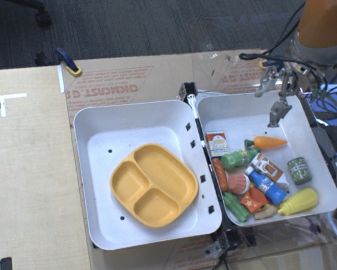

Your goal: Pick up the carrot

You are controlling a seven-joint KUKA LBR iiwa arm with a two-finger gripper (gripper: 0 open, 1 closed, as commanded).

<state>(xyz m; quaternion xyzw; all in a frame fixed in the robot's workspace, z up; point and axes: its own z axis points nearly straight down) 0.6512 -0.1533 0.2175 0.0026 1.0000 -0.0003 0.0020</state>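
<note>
- The orange toy carrot with a green leafy end point(265, 143) lies on its side in the upper part of my right-hand shallow white bin point(311, 123), its tip pointing to the right wall and its green end pointing left.
- Just below and left of it lies a green plastic bottle point(239, 158), close to the carrot's leafy end.
- My tool point(278, 114) hangs above the carrot, near the bin's upper right corner; its tip is apart from the carrot and touches nothing that I can see.
- Nothing sits between its fingers; whether they are spread or pressed together I cannot tell from this angle.
- Above it, my grey wrist with cables point(288, 77) leads up to my orange band point(321, 7) at the top right.
- Further down the same bin: a small red and white carton point(217, 143) by the left wall, a blue bottle with a white label point(267, 186), a dark green can point(299, 170) near the right wall, and a yellow squeeze bottle point(298, 202) lying along the bottom edge.
- Along the left wall lie a reddish sausage-shaped toy point(220, 175) and a green pod-shaped toy point(234, 206).
- The left-hand shallow white bin point(94, 169) holds a yellow three-part plastic plate point(154, 184), tilted at a slant near its middle.
- Both bins rest on brown cardboard point(127, 85) spread over the light wooden table point(26, 176).
</note>
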